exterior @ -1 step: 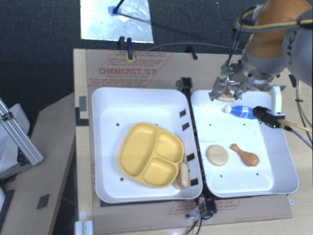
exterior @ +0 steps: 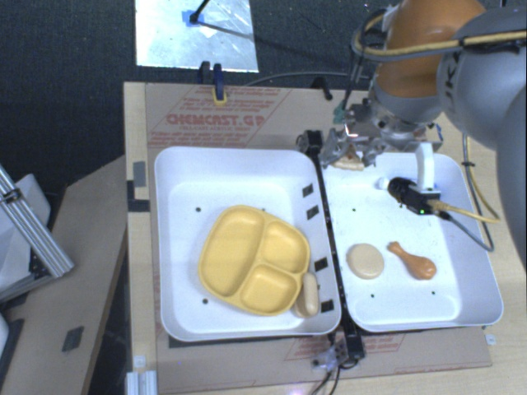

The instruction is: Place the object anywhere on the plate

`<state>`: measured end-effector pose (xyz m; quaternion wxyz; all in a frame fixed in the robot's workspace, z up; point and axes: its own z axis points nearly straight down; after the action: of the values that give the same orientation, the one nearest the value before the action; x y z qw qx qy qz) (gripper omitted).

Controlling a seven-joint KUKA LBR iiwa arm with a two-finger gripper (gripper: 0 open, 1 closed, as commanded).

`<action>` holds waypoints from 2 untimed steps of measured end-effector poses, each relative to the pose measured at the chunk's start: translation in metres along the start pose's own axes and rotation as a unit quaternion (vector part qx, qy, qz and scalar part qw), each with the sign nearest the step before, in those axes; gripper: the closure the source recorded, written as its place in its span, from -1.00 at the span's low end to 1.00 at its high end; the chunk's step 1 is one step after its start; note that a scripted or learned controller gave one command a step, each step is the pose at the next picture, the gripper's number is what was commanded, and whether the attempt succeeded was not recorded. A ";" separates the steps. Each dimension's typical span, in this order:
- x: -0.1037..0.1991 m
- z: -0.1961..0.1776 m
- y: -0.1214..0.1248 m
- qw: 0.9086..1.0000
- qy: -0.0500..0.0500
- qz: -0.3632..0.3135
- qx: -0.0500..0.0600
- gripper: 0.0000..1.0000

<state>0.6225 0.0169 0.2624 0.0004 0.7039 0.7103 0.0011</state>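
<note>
Gripper point(exterior: 349, 148) is low over the far left corner of the right bin point(exterior: 412, 307), close to the wall shared with the other bin. Grip state: cannot tell, since the wrist hardware covers the tip from this angle.

A pale tan piece point(exterior: 350, 164) shows just under the gripper, at the bin floor or barely above it. Whether it is grasped or only lying there cannot be told.

The rest of the right bin, nearer the camera:
- round beige disc point(exterior: 365, 261), flat on the floor, left of centre
- brown drumstick point(exterior: 413, 262), just beside the disc on its right, not touching it, thick end pointing to the right

Left bin point(exterior: 185, 220) holds the yellow divided plate point(exterior: 254, 259), with three compartments, set towards the near right part of the bin. All three compartments are bare. A small beige roll point(exterior: 308, 295) lies on the bin floor against the plate's near right rim — outside the plate, not on it.

Both bins sit on a cardboard sheet point(exterior: 222, 113) with red print. A blue clamp point(exterior: 217, 78) grips its far edge.
</note>
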 end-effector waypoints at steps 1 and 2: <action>0.058 0.002 -0.007 1.000 0.001 -0.001 0.001 1.00; 0.116 0.006 -0.001 1.000 0.000 0.000 0.000 1.00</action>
<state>0.6206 0.1329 0.2565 0.0002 0.7037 0.7105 0.0016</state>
